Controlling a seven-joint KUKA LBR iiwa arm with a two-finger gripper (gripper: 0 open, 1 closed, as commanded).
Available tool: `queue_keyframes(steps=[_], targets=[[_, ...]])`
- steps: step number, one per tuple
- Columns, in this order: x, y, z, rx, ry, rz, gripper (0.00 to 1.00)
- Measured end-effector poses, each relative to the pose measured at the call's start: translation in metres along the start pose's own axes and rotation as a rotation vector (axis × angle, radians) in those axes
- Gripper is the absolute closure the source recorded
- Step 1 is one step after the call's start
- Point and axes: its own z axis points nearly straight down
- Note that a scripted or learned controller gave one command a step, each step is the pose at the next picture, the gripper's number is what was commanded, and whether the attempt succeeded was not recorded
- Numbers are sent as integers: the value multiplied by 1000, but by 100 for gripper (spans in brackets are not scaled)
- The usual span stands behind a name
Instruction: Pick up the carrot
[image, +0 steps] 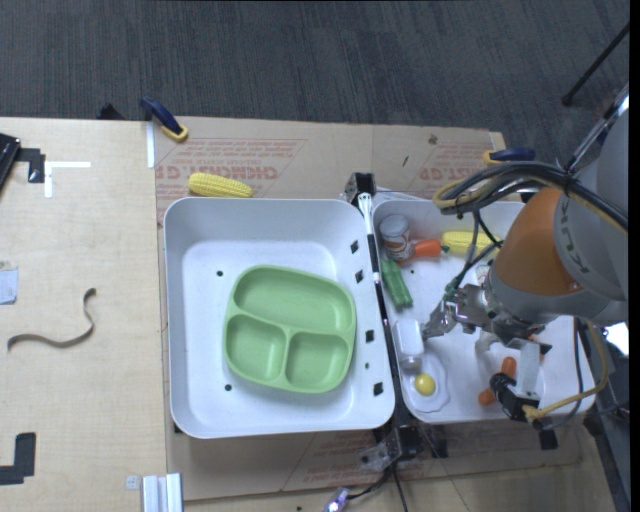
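Note:
The carrot (428, 248) is a small orange piece lying at the back of the right bin (455, 415), between a can (395, 235) and a yellow corn cob (464, 240). My gripper (443, 320) hangs over the middle of that bin, in front of the carrot and well apart from it. It points left toward a white object (408, 338). The arm's grey body and orange band (535, 250) cover the bin's right part.
A green stick-shaped item (395, 284) and a fried egg toy (425, 385) lie along the right bin's left side. Orange bits (507, 368) show under the arm. The left bin (190, 300) holds a green divided plate (290, 328). Another corn cob (220, 184) lies behind the bins.

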Motion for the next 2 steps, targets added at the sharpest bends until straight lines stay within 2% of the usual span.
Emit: queue_keyframes(steps=[1,2], targets=[[-53,98,-2,2,14,197,0],[-21,57,-1,-1,0,139,0]])
